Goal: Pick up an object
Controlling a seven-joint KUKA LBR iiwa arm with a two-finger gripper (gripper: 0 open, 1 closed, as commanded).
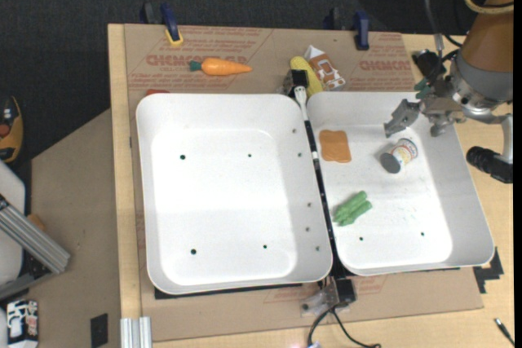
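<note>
From the overhead camera, the right bin [457, 200] holds three small things. A little can [398, 156] lies on its side near the bin's middle, its pale label wrapped around the body and a grey round end facing the lower left. To its left, well apart, a flat orange-brown slice [334, 146] lies close to the bin's left wall. Below both, a green ridged vegetable piece [352, 209] lies at a slant.

The gripper [419, 116] hangs at the end of the grey arm [488, 53], over the upper right part of this bin, just above and to the right of the can. Its two fingers stand apart, and nothing sits between them; whether a fingertip touches the can cannot be told.

The left bin [220, 273] sits beside it. On the cardboard behind the bins lie a toy carrot [222, 68], a yellow banana-like piece [302, 68] and a small printed packet [328, 73].
</note>
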